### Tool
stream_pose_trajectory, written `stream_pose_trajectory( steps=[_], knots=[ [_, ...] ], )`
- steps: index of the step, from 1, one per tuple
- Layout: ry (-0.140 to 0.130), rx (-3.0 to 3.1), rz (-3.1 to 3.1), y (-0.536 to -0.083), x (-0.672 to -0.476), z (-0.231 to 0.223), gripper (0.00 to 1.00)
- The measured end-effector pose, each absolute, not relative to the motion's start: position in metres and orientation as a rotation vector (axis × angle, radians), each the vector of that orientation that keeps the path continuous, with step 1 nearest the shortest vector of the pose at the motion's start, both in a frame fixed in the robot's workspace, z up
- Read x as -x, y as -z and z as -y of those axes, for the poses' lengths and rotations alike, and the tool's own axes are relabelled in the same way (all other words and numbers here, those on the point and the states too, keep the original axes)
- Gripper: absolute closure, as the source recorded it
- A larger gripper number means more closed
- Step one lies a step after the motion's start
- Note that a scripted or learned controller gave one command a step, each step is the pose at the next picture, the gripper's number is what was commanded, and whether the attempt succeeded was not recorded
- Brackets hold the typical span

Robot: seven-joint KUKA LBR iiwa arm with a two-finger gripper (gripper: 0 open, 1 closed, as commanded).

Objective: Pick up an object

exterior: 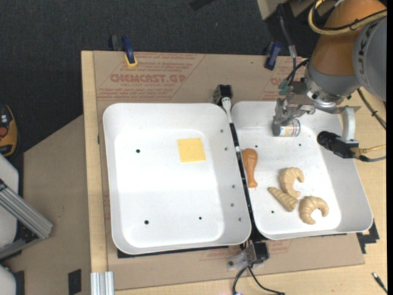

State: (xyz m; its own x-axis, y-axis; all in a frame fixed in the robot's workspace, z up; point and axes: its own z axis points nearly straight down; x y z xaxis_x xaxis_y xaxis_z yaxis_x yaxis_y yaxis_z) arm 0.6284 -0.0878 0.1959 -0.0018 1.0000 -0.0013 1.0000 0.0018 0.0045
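My gripper (286,125) reaches down into the back of the right bin (344,220), with a small pale cylinder (290,129) right at its fingertips. Whether the fingers grip that cylinder I cannot tell. In front of it lie an orange drumstick-shaped piece (250,165) near the bins' shared wall, a croissant (291,179), a ribbed cone-shaped pastry (283,198) and a second croissant (314,208). A flat yellow square (191,149) rests in the left bin (123,220).
The two bins stand side by side on a brown board (92,165) held by blue clamps (128,50) at the back. A black cable fitting (336,144) hangs from the wrist over the right bin's far side.
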Motion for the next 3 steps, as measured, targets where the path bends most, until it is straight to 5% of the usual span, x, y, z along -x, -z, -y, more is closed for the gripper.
stream_pose_trajectory(
  steps=[1,2,3],
  knots=[
    [0.002,-2.226,-2.22,-0.08,-0.627,0.104,1.0],
    [0.007,-2.231,-2.219,-0.092,-0.537,0.123,1.0],
    [-0.018,-2.205,-2.219,-0.227,-0.573,0.087,1.0]
  ],
)
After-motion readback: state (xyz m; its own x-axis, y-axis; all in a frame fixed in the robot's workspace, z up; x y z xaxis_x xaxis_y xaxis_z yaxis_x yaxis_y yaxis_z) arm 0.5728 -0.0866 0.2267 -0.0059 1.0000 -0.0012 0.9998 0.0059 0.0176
